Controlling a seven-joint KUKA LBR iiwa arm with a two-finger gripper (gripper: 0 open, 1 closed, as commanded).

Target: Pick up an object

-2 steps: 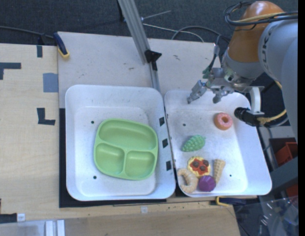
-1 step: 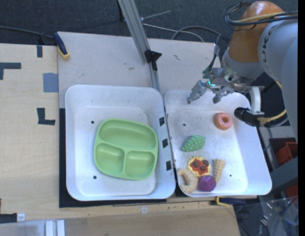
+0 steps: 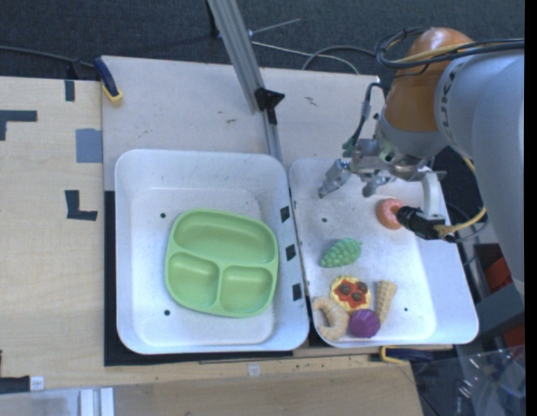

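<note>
My gripper (image 3: 351, 183) hangs over the far end of the right bin (image 3: 424, 271), open, with its fingers spread and nothing between them. A pink and orange round toy (image 3: 389, 214) lies just right of and nearer than the gripper. A green bunch of grapes (image 3: 340, 251) sits in the bin's middle, below the gripper. At the near end cluster a pizza slice (image 3: 350, 293), an ice cream cone (image 3: 385, 297), a purple ball (image 3: 364, 323) and a tan pretzel (image 3: 329, 317).
The left bin (image 3: 139, 232) holds a green divided plate (image 3: 222, 263). A slanted metal pole (image 3: 242, 46) ends at the far edge between the bins. The arm's grey body (image 3: 476, 120) and cables occupy the right side.
</note>
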